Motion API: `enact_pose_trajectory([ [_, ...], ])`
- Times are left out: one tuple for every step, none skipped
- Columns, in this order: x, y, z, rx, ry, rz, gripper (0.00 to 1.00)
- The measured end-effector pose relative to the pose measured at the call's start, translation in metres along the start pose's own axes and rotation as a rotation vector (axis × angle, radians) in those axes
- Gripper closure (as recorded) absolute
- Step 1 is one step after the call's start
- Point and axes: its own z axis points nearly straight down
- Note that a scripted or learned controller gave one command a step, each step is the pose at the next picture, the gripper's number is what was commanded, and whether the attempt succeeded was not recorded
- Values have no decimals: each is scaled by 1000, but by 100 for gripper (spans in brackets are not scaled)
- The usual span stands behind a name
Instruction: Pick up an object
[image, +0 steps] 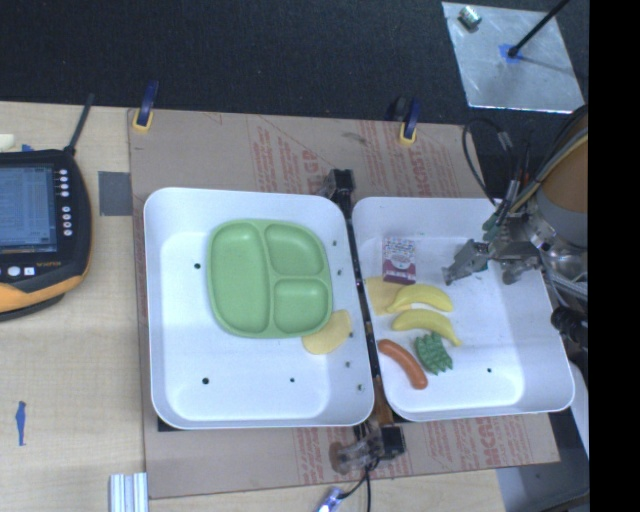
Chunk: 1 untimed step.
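Hot dog (403, 362) near right bin (520, 390) front rim; two bananas (424, 309) behind (open floor rightward); gripper (466, 264) jaws apart, empty.

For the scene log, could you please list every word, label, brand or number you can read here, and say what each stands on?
Nothing here is sharp enough to quote.
Cardboard sheet: rows of red print, too blurred to read.
Small packet in the right bin: red and white label, too small to read.
Handheld controller: lit screen with lines of text, too small to read.
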Motion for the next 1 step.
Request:
enact_pose_trajectory([
  [19, -6, 122, 2, -1, 0, 0],
])
